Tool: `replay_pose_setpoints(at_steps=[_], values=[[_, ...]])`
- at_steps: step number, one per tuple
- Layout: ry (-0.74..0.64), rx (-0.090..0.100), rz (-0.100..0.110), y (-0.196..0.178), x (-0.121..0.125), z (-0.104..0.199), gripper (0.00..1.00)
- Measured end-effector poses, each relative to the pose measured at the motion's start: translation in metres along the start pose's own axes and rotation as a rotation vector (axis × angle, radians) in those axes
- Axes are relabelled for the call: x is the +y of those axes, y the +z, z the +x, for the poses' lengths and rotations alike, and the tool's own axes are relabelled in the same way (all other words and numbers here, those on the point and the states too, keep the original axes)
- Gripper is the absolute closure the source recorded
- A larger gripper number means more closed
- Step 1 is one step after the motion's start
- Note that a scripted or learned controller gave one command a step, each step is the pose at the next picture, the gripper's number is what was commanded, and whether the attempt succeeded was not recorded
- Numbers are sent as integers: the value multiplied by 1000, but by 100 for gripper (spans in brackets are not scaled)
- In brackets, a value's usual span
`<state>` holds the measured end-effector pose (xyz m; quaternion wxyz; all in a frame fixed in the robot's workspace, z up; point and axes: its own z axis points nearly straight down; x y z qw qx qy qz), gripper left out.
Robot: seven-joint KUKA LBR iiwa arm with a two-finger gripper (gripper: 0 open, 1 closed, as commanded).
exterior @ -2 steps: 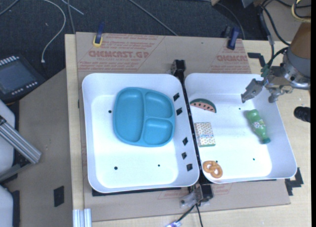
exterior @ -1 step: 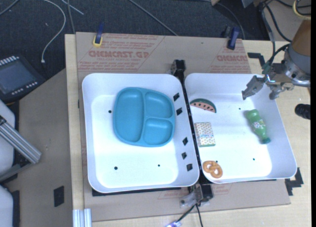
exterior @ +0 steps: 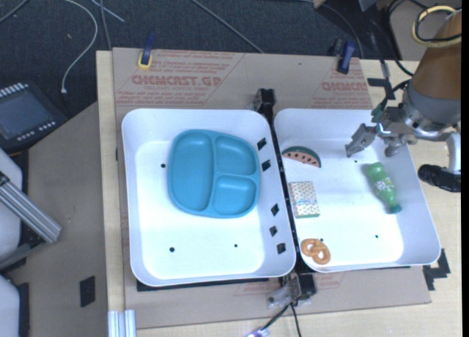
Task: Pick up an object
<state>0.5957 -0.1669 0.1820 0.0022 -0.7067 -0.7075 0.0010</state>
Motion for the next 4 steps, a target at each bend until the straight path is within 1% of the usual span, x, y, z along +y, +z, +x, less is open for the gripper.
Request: replay_pose_setpoints(at_steps=[1, 2, 3, 4], values=[[1, 1, 2, 64, -2, 0, 0], [1, 0, 0, 99, -2, 1, 0], [1, -1, -5, 85, -1, 1, 100], [0, -4, -12, 20, 3, -1, 100]])
